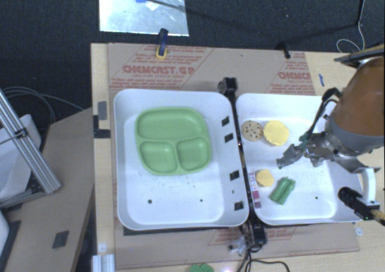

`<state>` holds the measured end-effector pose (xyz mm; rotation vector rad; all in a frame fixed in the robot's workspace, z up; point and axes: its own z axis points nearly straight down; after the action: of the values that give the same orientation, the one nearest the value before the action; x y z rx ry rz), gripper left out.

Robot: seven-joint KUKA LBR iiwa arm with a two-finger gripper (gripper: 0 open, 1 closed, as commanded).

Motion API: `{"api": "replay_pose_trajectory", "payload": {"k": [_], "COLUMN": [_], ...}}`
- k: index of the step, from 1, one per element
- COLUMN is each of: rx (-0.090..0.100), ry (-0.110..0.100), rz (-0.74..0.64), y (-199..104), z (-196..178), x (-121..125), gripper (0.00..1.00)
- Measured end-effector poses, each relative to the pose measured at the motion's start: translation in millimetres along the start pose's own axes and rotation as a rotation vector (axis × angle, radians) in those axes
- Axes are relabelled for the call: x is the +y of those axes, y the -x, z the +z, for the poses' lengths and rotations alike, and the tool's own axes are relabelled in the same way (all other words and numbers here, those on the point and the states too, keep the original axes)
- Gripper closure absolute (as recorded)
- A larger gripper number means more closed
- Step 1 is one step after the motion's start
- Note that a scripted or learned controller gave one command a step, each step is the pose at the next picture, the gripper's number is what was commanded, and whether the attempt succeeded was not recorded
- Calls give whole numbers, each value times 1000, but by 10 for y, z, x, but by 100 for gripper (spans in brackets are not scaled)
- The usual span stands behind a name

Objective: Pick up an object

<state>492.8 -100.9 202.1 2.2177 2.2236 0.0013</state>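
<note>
While the arm reaches in from the right, the gripper is seen low over the right bin, its dark fingers pointing left; whether they are apart or together cannot be told, and nothing is seen between them. A chocolate-chip cookie and a yellow round piece are placed above it, a smaller yellow round and a green ridged piece below it. A green divided tray is held in the left bin.
</note>
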Motion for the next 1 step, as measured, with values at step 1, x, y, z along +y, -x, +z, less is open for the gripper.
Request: {"api": "replay_pose_trajectory", "payload": {"k": [1], "rx": [0], "ry": [0], "rz": [2], "y": [-59], "z": [1074], "x": [-56], "gripper": [0]}}
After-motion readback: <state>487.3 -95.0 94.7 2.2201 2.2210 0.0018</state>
